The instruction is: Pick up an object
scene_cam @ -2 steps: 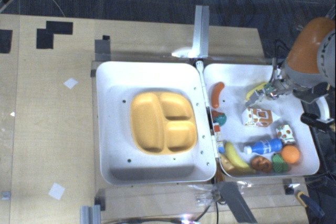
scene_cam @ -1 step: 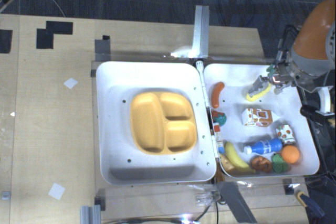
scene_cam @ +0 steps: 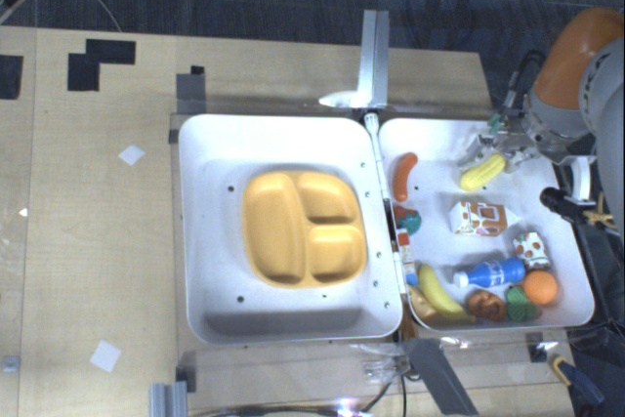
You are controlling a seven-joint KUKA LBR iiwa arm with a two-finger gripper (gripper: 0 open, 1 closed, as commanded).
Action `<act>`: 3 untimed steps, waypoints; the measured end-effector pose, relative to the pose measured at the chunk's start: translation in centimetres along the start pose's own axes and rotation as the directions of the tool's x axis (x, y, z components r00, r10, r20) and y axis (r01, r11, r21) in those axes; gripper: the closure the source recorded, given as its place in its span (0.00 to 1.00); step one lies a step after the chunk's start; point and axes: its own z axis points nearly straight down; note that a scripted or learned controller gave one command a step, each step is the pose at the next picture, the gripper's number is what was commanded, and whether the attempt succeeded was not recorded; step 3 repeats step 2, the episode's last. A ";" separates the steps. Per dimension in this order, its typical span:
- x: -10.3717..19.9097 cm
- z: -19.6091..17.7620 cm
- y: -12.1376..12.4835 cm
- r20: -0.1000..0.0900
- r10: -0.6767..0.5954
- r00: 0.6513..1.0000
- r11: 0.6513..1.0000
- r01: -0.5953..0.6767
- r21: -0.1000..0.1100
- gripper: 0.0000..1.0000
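My gripper [scene_cam: 505, 147] hangs over the back of the right bin [scene_cam: 582, 312], below the grey arm with its orange band. Just under it lies a yellow corn cob [scene_cam: 482, 173], tilted, its upper right end meeting the gripper's tip. Whether the corn is gripped is unclear. The same bin holds a red sausage [scene_cam: 404, 176], a white snack carton [scene_cam: 479, 217], a small spotted box [scene_cam: 529, 247], a blue bottle [scene_cam: 491, 272], an orange [scene_cam: 540, 288] and a banana [scene_cam: 439, 291].
The left bin [scene_cam: 210, 308] holds a yellow divided tray [scene_cam: 301, 226]. A teal toy [scene_cam: 408, 222] sits by the divider between the bins. A green item [scene_cam: 520, 305] and a brown one [scene_cam: 485, 305] crowd the right bin's front. A metal post [scene_cam: 375, 54] stands behind the bins.
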 end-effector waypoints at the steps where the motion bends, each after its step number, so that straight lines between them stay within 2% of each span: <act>1: 0.0 -1.5 0.3 0.006 -0.007 1.000 1.000 0.007 -0.010 1.00; 2: 11.1 -8.1 1.3 0.000 -0.016 1.000 1.000 0.016 -0.011 1.00; 3: 11.1 -8.1 1.3 0.000 -0.016 1.000 1.000 0.016 -0.011 1.00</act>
